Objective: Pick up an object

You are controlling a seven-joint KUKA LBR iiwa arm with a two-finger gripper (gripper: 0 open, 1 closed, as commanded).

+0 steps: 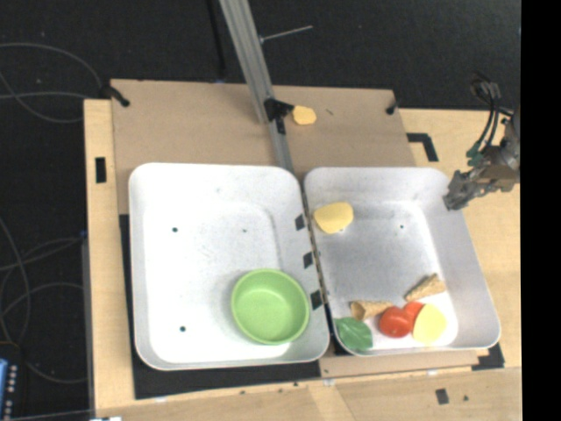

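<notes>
Over the far right corner of the shallow white right-hand bin point(456, 261) hangs my gripper point(459, 191), just above the rim and well apart from everything inside. Whether it is open or closed I cannot tell from this slanted view; nothing is visible in its grasp.

No object is named for me, so I judge the pick by what stands free. The pale yellow rounded lump point(333, 217) lies alone near the bin's left wall, with bare floor on three sides. That looks like the cleanest target. The near corner is crowded: a red rounded piece point(396, 321) touches a yellow rounded piece point(429, 324), a green leaf-shaped piece point(354, 332) sits just beside them against the rim, and a tan wedge point(423, 288) lies just above the pair. A descent there would likely nudge neighbours and close on an edge.

The light green plastic bowl point(270, 305) in the shallow white left-hand bin point(175, 200) is wide, so I would have to catch it by its rim, which seems a riskier grasp.

To do this well, I should travel across the bin at height, centre over the lump, and turn my wrist to close across its narrower span. I should descend straight, keep clear of the dividing wall, and close only when low enough to straddle it.
</notes>
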